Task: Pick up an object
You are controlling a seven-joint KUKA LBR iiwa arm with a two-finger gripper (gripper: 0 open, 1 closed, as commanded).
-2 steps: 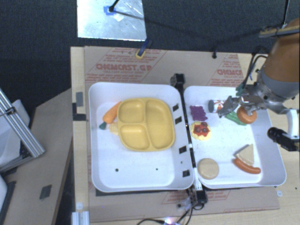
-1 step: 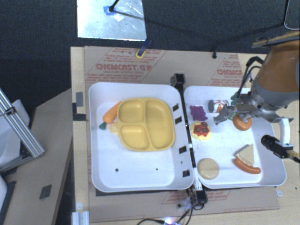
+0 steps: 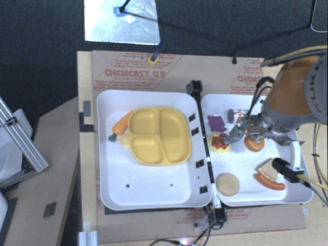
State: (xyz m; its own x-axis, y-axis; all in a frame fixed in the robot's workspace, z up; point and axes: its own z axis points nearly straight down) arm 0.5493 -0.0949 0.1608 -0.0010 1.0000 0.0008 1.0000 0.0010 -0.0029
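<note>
- Over the right bin (image 3: pixel 300 199), the gripper (image 3: pixel 233 134) hung low beside a red-and-yellow toy (image 3: pixel 219 142); whether it was open or closed I cannot tell.
- Nearby lay purple grapes (image 3: pixel 216 122), an orange slice (image 3: pixel 254 144), a bun (image 3: pixel 227 184) and a hotdog (image 3: pixel 270 182).
- Left bin (image 3: pixel 110 188): a yellow tray (image 3: pixel 156 136), with a carrot (image 3: pixel 122 123) touching its left edge.

A bare metal sheet (image 3: pixel 121 15) lies beyond the bench on dark carpet (image 3: pixel 41 29) — blue tape (image 3: pixel 119 12) stuck on it. Printed cardboard (image 3: pixel 138 70) underlies both bins; aluminium rails (image 3: pixel 18 137) stand left.
</note>
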